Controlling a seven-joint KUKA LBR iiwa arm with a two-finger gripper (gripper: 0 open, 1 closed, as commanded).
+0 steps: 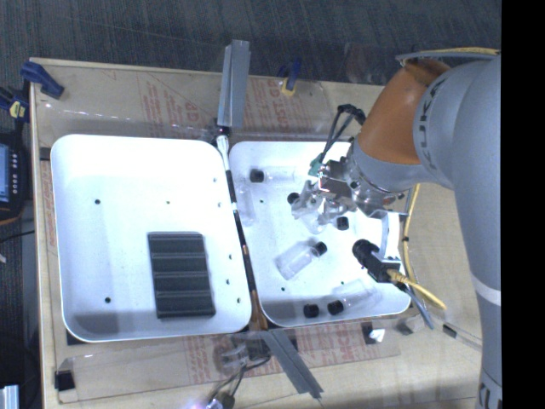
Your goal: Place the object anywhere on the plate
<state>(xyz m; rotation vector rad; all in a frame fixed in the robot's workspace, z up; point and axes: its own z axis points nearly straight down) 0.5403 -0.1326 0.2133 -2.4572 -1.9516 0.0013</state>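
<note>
Gripper [308,203] low in right bin [281,305], finger spread unclear; clear bottle [300,258] just below, apart; plate [180,274] far left.

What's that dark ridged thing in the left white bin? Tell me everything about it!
The dark plate is a flat rectangle, nearly black, with ridges running across it that split it into a few bands. It looks like hard plastic or rubber, though that is a guess. It lies flat on the floor of the left bin, toward the near edge and right of middle. Nothing rests on it.
</note>
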